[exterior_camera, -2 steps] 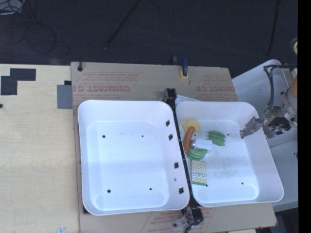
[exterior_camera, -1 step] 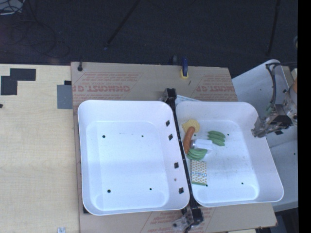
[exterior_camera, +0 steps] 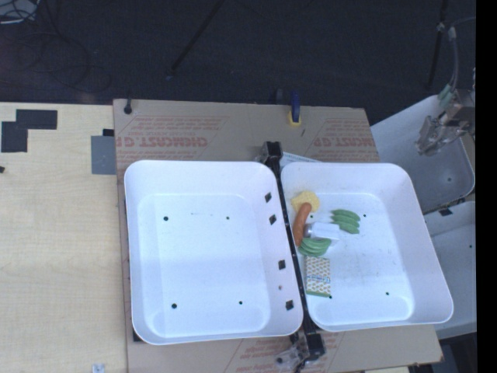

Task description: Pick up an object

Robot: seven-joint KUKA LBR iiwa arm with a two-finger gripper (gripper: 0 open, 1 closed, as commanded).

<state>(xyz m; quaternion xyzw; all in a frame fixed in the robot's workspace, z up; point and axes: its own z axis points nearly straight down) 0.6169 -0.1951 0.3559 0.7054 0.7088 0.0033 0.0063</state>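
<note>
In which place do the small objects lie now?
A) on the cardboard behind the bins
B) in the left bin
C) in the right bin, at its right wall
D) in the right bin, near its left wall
D: the orange piece, the green pieces and the patterned packet lie in the right bin, close to its left wall.

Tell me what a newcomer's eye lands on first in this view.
The two white bins side by side on the bench dominate: the left bin and the right bin. Next comes a small colourful cluster against the right bin's left wall: an orange carrot-like piece, green items, and a patterned packet just below them. The hand sits off at the far right, above the bins.
</note>
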